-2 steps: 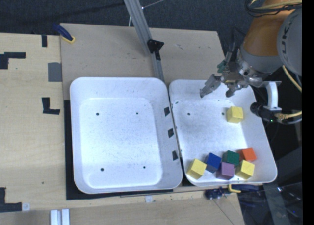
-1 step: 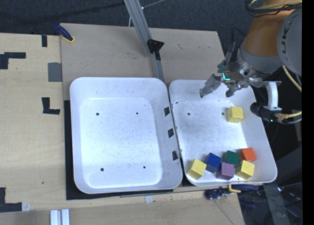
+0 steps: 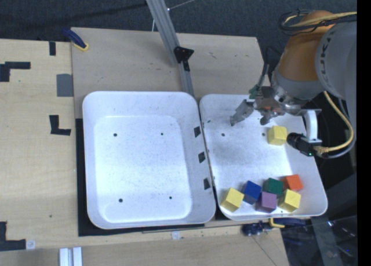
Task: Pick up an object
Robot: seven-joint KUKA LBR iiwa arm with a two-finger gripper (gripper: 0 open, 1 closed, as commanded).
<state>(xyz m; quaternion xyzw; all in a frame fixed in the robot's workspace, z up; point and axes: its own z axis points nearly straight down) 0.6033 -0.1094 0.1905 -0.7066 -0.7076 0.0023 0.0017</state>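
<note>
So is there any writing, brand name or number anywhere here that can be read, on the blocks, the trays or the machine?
None: no word, number or brand can be read in the camera view.
Blocks: the lone yellow block and the cluster at the right bin's near edge show plain coloured faces.
Bins: the left bin bears small dark dots, not characters.
Bench: black tape pieces form shapes, not letters.
Arm and tool: no legible label.
</note>
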